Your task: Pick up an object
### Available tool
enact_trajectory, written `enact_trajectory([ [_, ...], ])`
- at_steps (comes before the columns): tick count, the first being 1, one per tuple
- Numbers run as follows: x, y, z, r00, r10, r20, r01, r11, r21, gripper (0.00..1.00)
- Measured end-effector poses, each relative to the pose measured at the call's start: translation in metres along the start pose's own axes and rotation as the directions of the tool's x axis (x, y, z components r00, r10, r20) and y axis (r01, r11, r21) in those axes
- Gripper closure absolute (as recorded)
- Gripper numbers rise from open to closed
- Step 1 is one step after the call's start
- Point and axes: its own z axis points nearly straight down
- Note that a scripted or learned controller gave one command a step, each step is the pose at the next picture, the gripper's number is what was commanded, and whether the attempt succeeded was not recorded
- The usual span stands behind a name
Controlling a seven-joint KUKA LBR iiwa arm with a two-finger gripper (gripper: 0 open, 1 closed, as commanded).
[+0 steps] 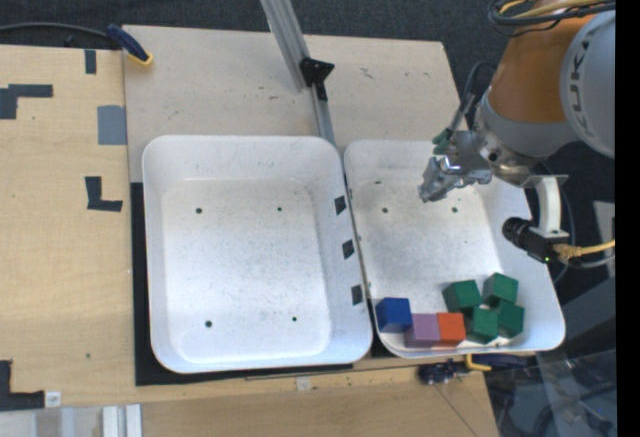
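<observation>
Nothing picked yet. Pincer (pixel 437 187) over far end of right bin (pixel 420 255), finger state impossible to tell, nothing visibly between them. Blocks clustered at near end, well apart from it: blue block (pixel 394 313), purple block (pixel 426 328), orange block (pixel 451 326), green blocks (pixel 485 305). Grasp and lift left. Partial "KU" lettering on arm (pixel 585 90).

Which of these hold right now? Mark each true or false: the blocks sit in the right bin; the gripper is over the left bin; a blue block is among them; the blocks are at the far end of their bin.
1. The blocks sit in the right bin. True.
2. The gripper is over the left bin. False: it is over the right bin's far part.
3. A blue block is among them. True.
4. The blocks are at the bin's far end. False: they cluster at its near edge.
</observation>
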Motion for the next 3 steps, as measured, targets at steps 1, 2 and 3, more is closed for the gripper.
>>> enact_trajectory([
  [1, 0.047, 0.014, -0.006, 1.000, -0.004, -0.002, 0.004, 1.000, 0.003, 1.00],
  [2, 0.094, 0.038, 0.008, 1.000, -0.004, -0.001, 0.004, 1.000, 0.004, 1.00],
  [3, 0.146, 0.054, 0.000, 1.000, -0.005, -0.002, 0.005, 1.000, 0.003, 1.00],
])
